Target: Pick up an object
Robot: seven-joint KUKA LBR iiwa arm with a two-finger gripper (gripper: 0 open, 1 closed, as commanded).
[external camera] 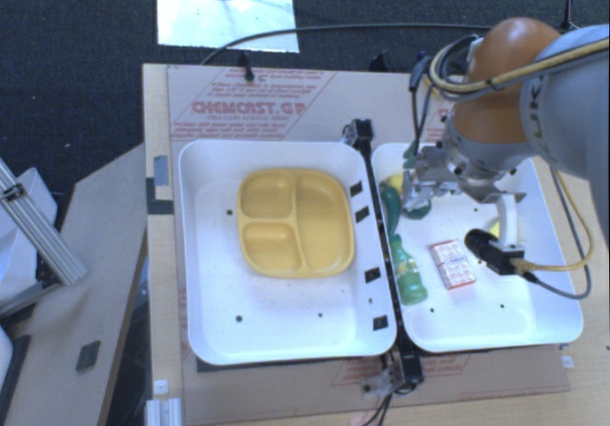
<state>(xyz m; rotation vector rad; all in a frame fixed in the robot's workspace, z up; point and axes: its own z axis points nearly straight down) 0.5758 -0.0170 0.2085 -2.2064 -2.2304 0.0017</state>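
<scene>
Nearest, in the right bin (534, 324): a small red-and-white packet (453, 264) lying flat, just left of a black fitting (492, 253) on the arm, and a green bottle (409, 273) along the left wall by the divider. In the left bin (205, 319): a yellow compartment tray (294, 223), flat, near the middle. Farther back in the right bin: a yellow-green object (392, 198) just beside the gripper (416, 197), lowered over the bin's far left corner. Nothing visibly held. Above it, the grey arm (562, 100), reaching in from the right.
</scene>
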